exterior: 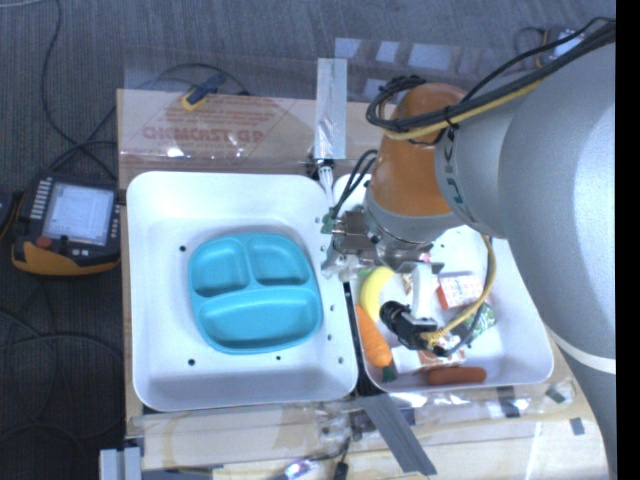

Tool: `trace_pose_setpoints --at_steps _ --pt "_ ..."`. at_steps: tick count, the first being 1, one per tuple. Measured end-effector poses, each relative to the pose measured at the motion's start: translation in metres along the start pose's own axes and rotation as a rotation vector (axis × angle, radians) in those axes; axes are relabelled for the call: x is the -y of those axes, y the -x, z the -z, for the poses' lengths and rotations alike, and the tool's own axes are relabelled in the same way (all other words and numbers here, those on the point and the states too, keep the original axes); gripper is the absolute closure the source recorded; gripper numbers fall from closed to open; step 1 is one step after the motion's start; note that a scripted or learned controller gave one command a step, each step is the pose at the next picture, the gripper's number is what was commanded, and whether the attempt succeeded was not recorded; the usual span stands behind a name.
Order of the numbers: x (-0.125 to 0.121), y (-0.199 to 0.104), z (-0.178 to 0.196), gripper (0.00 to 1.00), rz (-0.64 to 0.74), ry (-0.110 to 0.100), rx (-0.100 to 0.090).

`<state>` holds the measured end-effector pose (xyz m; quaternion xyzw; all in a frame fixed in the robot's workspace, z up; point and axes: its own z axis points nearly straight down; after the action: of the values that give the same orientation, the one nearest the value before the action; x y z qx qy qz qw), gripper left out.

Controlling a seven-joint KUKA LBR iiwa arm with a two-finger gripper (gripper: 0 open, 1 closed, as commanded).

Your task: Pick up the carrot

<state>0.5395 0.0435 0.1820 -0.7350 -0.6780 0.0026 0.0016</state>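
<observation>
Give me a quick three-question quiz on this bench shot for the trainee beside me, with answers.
1. True or false: the carrot lies in the same bin as the blue divided plate.
2. Which item lies right next to the carrot, toward the back of the bench? A) the yellow banana B) the sausage C) the teach pendant
3. Fill in: the arm, with its orange band, hangs over the ___ bin.

Key
1. False. The carrot sits at the left wall of the right bin; the plate is in the left bin.
2. A.
3. Right.
</observation>
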Motion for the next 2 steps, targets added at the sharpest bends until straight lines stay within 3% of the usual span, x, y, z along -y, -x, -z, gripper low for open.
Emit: trace_pose_setpoints --at_steps 1,2 --pt "0.052 0.043 0.000 1.00 0.385 0.001 -0.001" --pt "0.059 -0.029 0.000 1.00 0.634 0.002 0.000"
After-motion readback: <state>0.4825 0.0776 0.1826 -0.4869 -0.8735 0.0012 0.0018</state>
